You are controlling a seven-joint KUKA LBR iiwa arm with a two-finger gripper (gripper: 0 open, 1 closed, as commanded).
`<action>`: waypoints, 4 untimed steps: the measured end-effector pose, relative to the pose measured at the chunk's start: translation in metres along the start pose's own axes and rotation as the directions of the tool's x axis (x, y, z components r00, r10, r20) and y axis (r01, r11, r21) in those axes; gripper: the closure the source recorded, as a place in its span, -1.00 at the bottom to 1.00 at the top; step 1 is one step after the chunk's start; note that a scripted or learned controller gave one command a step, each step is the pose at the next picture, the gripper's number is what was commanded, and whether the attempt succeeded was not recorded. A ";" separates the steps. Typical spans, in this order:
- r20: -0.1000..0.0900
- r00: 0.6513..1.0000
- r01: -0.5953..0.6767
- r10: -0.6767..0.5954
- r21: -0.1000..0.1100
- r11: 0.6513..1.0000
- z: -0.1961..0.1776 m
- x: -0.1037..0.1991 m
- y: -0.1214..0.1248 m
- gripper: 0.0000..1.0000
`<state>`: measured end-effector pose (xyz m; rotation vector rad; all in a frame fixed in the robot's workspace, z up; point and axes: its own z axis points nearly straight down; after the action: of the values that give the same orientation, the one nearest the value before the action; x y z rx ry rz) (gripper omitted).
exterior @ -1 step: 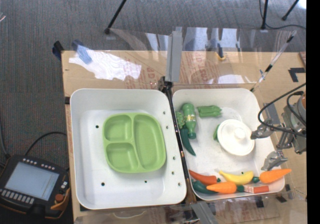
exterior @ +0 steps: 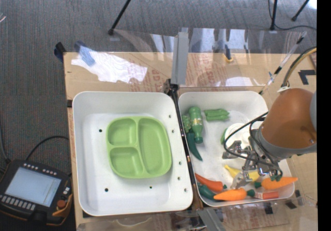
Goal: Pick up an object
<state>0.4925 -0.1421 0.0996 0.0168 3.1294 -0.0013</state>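
The gripper (exterior: pixel 250 167) is sitting low in the right bin (exterior: pixel 243 96), in the lower right of the frame, and honestly I can't tell how its jaws are standing, the metal bits and cables are blocking that. It's hovering right over a yellow toy piece (exterior: pixel 234 170), possibly touching it, hard to say. Just below and around it a row of orange carrots (exterior: pixel 230 194) is lying along the bin's bottom edge, another carrot (exterior: pixel 278 183) poking out to the right under the arm's orange band (exterior: pixel 289 113). Further left in the same bin a green bottle (exterior: pixel 195 120) is lying next to a dark green pepper (exterior: pixel 194 146), with a green pea pod thing (exterior: pixel 217 115) above and a pale round plate (exterior: pixel 234 132) half hidden by the wrist.

The left bin (exterior: pixel 88 106) is holding a light green divided plate (exterior: pixel 138 147) (three compartments). Upper left on the bench, a crumpled plastic sheet (exterior: pixel 111 66) is lying there. A teach pendant (exterior: pixel 33 188) is sitting at the bottom left on the floor.
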 end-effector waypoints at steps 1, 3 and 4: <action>-0.006 0.990 -0.138 0.138 0.001 0.990 -0.035 -0.076 -0.046 -1.00; 0.004 0.971 -0.238 0.238 0.002 0.971 0.004 -0.147 0.053 -1.00; -0.005 0.879 -0.477 0.477 0.003 0.879 -0.070 -0.108 -0.009 -1.00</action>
<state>0.5995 -0.1524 0.1712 0.7879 3.0352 0.0005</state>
